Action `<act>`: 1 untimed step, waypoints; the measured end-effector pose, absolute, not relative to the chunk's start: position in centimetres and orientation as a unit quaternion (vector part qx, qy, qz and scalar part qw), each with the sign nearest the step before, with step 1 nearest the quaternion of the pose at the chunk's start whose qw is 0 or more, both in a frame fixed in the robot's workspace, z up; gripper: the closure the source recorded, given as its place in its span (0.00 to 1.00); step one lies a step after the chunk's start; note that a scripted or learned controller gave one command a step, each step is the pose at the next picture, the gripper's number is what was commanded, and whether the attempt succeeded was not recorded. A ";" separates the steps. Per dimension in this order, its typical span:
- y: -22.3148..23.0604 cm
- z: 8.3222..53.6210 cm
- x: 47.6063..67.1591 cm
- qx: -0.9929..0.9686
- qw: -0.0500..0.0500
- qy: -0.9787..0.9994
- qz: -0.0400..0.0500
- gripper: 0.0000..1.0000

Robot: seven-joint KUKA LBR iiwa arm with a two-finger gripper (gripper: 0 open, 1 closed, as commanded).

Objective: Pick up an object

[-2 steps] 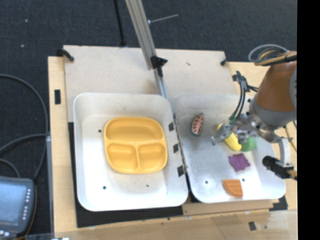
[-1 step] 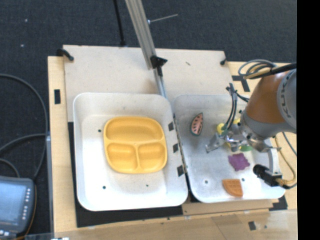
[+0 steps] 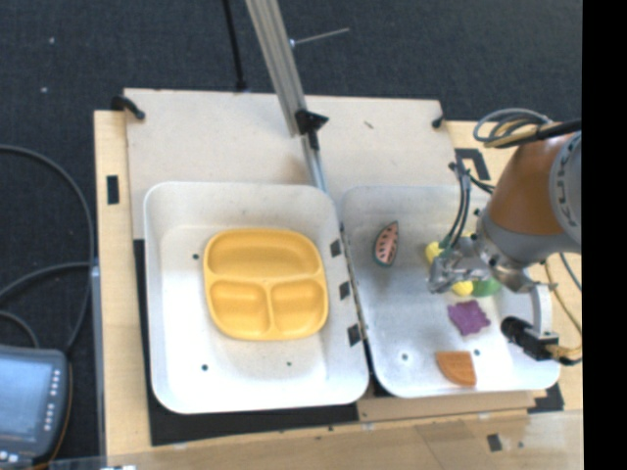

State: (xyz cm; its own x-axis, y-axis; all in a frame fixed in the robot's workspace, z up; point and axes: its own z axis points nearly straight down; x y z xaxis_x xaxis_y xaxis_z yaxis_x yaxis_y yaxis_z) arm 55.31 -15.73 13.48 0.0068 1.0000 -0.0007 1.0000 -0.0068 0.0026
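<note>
In the right bin [image 3: 397,223] lie a watermelon slice [image 3: 386,244], a purple piece [image 3: 469,317], an orange piece [image 3: 457,367] and a yellow-green object [image 3: 474,286] with a yellow bit [image 3: 433,252] beside it. My gripper [image 3: 449,275] hangs low over the bin's right half, right at the yellow-green object and just above the purple piece. Its fingertips are hard to make out against the objects. The grey arm with its orange band [image 3: 534,189] comes in from the right.
The left bin [image 3: 167,223] holds a yellow compartment tray [image 3: 265,282]. A slanted metal pole [image 3: 279,57] rises from the bench between the bins' far ends. Black cables run beside the arm at the right.
</note>
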 end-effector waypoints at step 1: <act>-16.2 18.2 56.2 0.706 0.003 0.708 0.001 1.00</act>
